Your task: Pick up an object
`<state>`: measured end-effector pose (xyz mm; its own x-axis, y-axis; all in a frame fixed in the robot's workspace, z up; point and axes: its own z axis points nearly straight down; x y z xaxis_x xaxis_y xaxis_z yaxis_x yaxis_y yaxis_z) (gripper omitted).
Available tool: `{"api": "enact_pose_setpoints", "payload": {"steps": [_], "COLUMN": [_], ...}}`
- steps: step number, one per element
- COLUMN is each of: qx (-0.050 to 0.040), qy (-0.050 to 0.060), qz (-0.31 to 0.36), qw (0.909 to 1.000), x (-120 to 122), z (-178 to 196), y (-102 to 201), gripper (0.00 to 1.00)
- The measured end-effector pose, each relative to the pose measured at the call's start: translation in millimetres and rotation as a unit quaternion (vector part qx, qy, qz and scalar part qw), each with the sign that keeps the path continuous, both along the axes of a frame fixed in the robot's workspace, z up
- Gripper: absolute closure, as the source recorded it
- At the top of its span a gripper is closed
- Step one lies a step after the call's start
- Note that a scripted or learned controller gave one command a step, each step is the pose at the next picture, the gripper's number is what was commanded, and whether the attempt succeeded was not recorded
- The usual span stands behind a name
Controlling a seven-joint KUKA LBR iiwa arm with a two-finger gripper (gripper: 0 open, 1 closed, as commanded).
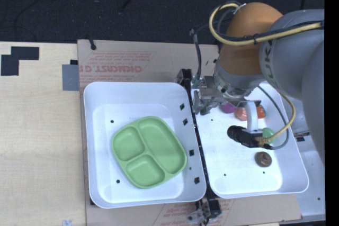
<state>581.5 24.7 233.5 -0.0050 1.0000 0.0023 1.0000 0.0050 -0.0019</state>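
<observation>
The gripper (206,102) hangs over the far left of the right bin (238,183); whether it is released or clenched cannot be told. Beside it lie a pink object (228,108) and an orange object (253,112), with a brown disc (263,159) nearer. A green divided plate (149,152) lies in the left bin (91,114).

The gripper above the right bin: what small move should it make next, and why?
Probably a short shift toward the pink object: the gripper hangs by the right bin's wall next to the other bin, and that object lies closest beside it.
</observation>
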Motion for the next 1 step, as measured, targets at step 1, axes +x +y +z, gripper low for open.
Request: {"api": "enact_pose_setpoints", "payload": {"steps": [1], "qx": [-0.0003], "qy": [0.0], "qz": [0.0], "qw": [1.0], "x": [10.1], "z": [3.4], "y": [46.2], "gripper": [1.0]}}
